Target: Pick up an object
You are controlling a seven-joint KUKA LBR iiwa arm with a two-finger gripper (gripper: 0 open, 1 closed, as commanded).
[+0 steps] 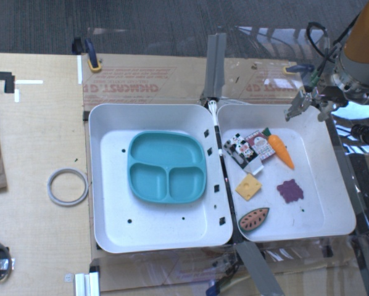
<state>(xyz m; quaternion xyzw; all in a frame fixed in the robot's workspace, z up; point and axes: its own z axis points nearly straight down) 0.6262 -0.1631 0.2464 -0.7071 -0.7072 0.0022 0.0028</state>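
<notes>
**Inspection: gripper above the right bin's far corner, nothing held**

Taking the carrot (282,150) as your landmark and reading left to right: well to its left, in the left bin (104,184), lies a teal divided plate (168,166). In the right bin (323,217), just left of the carrot and touching it, sit a cow-patterned packet (237,150) and a small carton (259,145). Below and left of the carrot you have a cheese wedge (248,187), with a watermelon slice (253,219) nearer the front rim. Directly below the carrot lies a purple piece (290,190).

Above and right of the carrot, the gripper (310,106) hangs over the bin's far corner, fingers spread, nothing between them.

Judgement: you are at the approach step; no grasp is made. The next move calls for travel toward the carrot or another isolated piece, then descent. The purple piece and cheese wedge stand clear of neighbours; the carrot does not.
</notes>
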